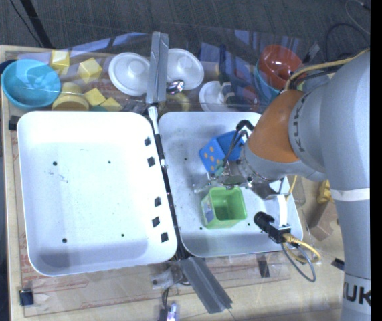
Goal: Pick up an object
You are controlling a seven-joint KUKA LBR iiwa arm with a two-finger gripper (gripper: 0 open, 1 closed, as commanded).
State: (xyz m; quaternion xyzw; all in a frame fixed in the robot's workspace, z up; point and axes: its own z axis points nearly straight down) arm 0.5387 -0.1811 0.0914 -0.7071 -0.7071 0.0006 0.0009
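Bench with two white bins — left bin (83, 192) bare, right bin (184, 233) holding the work. Gripper (223, 174) low over right bin; whether spread or pressed together, cannot tell. Green cup (225, 207) sits just beside it at 6 o'clock, mouth up. Blue block (215, 152) at 11 o'clock, touching or nearly. One cup, one block — cup looks the likelier target.
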